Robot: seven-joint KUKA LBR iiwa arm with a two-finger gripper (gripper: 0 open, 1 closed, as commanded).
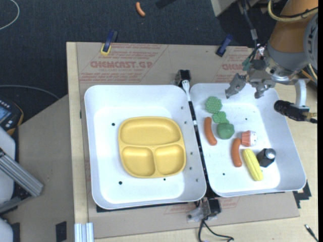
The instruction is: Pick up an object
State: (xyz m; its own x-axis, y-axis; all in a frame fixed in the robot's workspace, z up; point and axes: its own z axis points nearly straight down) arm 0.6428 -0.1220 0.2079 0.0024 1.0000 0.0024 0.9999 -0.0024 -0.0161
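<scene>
My gripper (246,90) hangs over the far edge of the right bin (282,135), its two fingers spread open with nothing between them. Below it in that bin lie a bumpy green piece (213,104), a smaller green piece (219,117) and a round green one (225,130). An orange sausage (210,130) rests to their left and a second sausage (236,152) nearer the front. Beside that are a yellow corn cob (253,164), a black knob-like object (266,157) and a small orange and white piece (247,138).
The left bin (101,135) holds a yellow divided plate (151,146). Clamps sit on the seam between the bins at the far end (183,77) and near end (209,206). A small orange item (140,9) lies on the dark floor beyond the bench.
</scene>
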